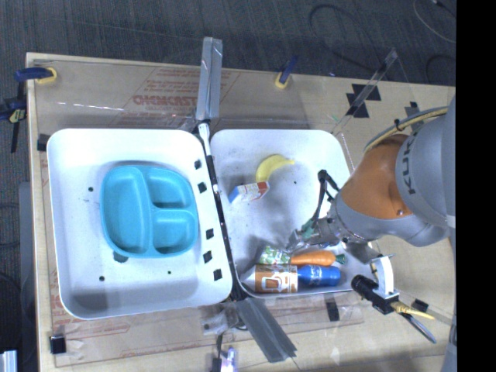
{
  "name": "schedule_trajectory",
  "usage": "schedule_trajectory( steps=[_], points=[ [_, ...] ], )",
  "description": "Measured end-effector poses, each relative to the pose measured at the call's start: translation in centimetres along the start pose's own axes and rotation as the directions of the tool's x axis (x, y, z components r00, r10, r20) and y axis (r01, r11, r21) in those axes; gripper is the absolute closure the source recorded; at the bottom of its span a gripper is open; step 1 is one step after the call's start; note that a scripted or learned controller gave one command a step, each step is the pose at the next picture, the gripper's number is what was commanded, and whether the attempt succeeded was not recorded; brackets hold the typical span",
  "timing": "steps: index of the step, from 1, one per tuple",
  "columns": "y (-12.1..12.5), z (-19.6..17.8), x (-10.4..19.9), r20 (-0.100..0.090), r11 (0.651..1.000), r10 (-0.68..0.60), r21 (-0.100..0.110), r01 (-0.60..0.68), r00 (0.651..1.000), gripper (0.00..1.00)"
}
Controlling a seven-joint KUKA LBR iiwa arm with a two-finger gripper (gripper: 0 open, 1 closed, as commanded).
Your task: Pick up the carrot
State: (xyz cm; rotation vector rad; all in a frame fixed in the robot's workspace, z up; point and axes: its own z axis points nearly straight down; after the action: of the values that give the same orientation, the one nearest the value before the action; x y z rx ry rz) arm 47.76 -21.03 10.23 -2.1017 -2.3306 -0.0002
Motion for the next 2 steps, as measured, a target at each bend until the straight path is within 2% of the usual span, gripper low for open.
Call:
schedule_trajectory(
  steps=[1, 2],
  points=[
    [0.0, 0.0, 0.0, 0.001, 1.000, 0.000, 0.000, 0.000, 1.000, 0.00],
    [-0.1, -8.9, 0.0, 0.002, 1.000, -0.008, -0.002, 0.008, 1.000, 0.00]
  ],
)
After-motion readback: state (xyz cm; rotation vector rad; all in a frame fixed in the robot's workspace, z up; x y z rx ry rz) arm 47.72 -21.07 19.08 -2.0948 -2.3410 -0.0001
